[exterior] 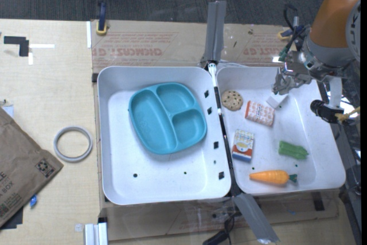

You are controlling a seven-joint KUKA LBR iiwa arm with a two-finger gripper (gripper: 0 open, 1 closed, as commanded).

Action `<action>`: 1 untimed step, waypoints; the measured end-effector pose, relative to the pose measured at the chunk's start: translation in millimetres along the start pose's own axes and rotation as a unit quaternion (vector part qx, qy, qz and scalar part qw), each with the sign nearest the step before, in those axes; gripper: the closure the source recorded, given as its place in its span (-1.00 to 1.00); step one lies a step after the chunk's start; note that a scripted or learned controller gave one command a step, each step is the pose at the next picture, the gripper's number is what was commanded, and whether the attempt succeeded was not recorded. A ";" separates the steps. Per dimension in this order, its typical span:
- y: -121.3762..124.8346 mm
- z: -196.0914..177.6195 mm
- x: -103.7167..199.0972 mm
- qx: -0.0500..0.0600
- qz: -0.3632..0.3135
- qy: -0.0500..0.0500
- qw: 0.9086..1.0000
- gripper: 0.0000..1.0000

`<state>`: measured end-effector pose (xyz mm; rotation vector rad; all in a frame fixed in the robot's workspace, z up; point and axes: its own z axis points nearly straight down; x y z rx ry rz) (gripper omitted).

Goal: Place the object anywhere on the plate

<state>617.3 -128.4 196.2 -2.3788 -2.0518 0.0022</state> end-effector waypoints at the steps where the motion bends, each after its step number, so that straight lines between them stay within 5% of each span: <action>1: 0.0 0.0 0.0 0.000 0.000 0.000 1.000 -1.00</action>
